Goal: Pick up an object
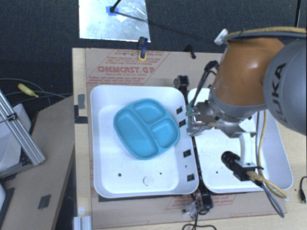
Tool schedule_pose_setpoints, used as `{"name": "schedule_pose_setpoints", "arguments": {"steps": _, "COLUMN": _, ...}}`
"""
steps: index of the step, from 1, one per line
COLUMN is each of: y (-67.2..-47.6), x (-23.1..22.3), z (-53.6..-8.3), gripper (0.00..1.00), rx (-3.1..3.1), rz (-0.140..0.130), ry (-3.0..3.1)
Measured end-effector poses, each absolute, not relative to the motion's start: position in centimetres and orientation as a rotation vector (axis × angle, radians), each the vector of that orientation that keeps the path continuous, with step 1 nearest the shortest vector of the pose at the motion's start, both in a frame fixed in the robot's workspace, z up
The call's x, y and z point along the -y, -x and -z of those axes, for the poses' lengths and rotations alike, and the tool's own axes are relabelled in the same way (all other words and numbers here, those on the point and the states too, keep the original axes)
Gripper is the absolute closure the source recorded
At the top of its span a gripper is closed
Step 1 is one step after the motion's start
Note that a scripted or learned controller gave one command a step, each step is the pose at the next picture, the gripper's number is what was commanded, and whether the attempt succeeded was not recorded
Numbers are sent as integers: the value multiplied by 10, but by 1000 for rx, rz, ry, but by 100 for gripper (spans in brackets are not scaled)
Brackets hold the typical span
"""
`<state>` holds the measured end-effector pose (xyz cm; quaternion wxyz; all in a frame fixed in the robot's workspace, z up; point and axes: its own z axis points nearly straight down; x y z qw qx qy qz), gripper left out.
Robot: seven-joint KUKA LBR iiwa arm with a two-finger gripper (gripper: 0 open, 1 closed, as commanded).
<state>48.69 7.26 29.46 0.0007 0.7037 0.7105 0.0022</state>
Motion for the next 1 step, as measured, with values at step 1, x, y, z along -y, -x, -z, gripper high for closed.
{"name": "schedule_pose_setpoints", "arguments": {"steps": 1, "y": -496, "x": -21, "z": -302, "gripper": 100, "rx": -2216, "rz": -3, "ry": -2222}}
